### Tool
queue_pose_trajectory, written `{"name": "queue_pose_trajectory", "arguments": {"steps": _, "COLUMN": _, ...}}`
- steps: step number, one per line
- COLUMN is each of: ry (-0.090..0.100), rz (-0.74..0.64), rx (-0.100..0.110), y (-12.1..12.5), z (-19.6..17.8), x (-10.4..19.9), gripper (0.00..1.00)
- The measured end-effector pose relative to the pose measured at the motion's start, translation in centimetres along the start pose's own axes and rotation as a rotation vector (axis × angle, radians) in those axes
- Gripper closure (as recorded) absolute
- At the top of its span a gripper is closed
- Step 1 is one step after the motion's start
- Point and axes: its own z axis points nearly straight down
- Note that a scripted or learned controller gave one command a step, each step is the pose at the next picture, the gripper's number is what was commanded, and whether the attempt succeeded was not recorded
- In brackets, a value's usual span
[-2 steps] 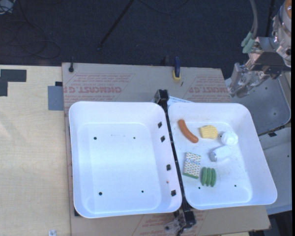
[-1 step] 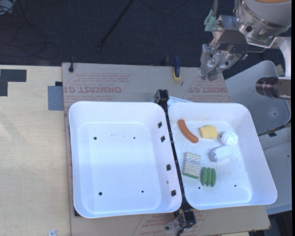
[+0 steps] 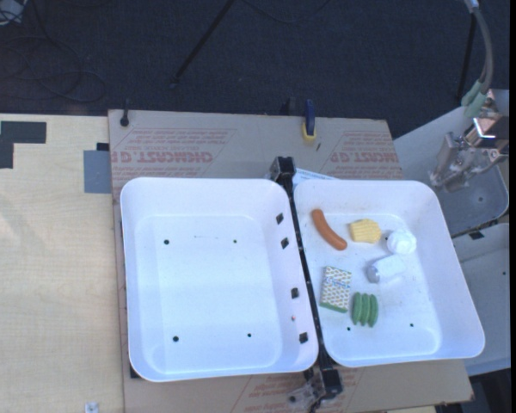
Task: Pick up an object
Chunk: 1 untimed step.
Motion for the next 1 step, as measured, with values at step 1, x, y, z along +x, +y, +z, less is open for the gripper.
{"name": "queue_pose_trajectory", "arguments": {"steps": 1, "ry": 0.0, "rz": -0.012, "rx": -0.003, "y": 5.81, "z": 0.1, "x": 3.88, "gripper": 1.0}}
